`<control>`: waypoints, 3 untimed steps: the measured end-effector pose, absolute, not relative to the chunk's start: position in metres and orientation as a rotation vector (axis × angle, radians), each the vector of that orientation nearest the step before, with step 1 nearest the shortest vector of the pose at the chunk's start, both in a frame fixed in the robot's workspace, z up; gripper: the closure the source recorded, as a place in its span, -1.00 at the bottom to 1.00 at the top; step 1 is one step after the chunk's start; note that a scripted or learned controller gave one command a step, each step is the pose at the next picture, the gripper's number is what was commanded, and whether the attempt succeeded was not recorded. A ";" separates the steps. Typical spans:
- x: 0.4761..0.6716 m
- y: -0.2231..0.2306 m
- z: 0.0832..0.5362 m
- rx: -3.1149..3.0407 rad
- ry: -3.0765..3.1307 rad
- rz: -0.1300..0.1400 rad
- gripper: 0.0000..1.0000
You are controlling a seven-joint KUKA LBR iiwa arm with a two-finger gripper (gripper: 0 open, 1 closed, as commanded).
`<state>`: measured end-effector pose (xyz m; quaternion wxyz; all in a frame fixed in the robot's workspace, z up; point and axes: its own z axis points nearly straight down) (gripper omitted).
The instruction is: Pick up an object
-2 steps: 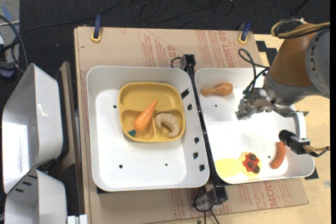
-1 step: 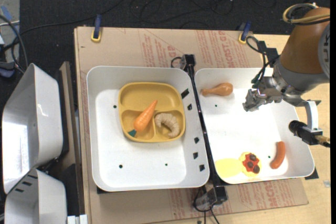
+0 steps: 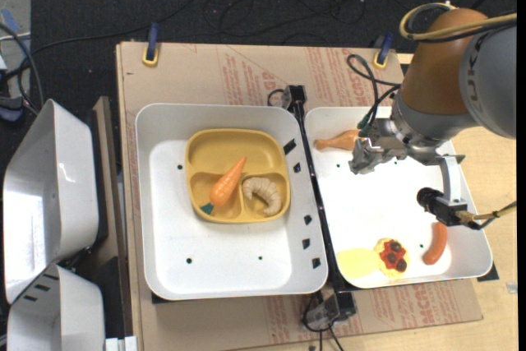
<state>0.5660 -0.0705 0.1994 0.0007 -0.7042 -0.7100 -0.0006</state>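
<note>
At the back of the right bin (image 3: 460,263), the tool (image 3: 366,156) hangs low over the white floor, just right of a drumstick (image 3: 337,142) that lies near the back-left corner, thin end pointing left. Whether the tool is apart or together, I cannot tell: the wrist and cabling hide that part.

The drumstick looks like the nearest thing to take. To do it well, the tool should probably shift left until it sits over the thick end, turn so it closes across the narrow width rather than along the length, then go straight down. The bin wall is close behind, so there is little room for a wide approach from that side.

Further out, a sausage (image 3: 435,243) lies near the right wall, and a pizza slice (image 3: 392,255) sits beside a yellow patch (image 3: 357,262) at the front. In the left bin (image 3: 164,259), a yellow plate (image 3: 201,148) holds a carrot (image 3: 228,182) and a shrimp (image 3: 264,193).
</note>
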 end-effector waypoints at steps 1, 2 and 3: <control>0.563 -0.012 0.195 -2.210 -2.229 -0.001 1.00; 0.566 0.040 0.193 -2.213 -2.229 0.000 1.00; 0.559 0.093 0.194 -2.211 -2.230 -0.001 1.00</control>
